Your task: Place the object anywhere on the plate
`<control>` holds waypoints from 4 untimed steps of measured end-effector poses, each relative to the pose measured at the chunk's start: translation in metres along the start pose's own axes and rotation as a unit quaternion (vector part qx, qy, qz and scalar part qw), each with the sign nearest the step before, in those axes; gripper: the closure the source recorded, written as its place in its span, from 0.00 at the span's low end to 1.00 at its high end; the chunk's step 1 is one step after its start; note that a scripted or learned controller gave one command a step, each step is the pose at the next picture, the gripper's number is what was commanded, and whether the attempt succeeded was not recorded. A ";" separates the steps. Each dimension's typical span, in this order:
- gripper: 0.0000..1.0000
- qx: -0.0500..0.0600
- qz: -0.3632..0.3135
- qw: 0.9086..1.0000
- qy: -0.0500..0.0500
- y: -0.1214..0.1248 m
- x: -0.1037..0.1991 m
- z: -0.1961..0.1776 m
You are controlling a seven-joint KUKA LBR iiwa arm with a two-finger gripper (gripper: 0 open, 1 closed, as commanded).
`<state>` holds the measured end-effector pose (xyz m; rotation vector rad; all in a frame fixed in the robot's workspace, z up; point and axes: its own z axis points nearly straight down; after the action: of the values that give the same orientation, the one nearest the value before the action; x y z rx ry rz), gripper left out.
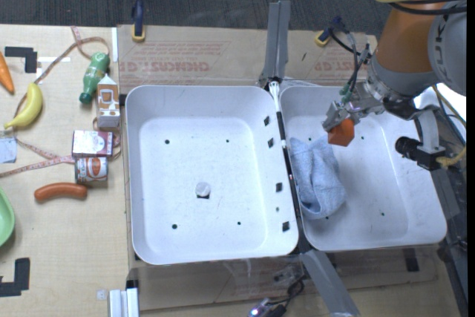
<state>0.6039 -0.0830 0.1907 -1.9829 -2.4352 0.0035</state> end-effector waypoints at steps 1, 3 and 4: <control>1.00 -0.001 -0.017 1.000 -0.001 -0.058 0.041 -0.100; 1.00 -0.001 -0.100 0.995 -0.001 -0.092 0.073 -0.218; 1.00 -0.001 -0.131 0.991 -0.001 -0.126 0.013 -0.251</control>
<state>0.4787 -0.0955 0.4415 -1.6486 -2.6764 0.0026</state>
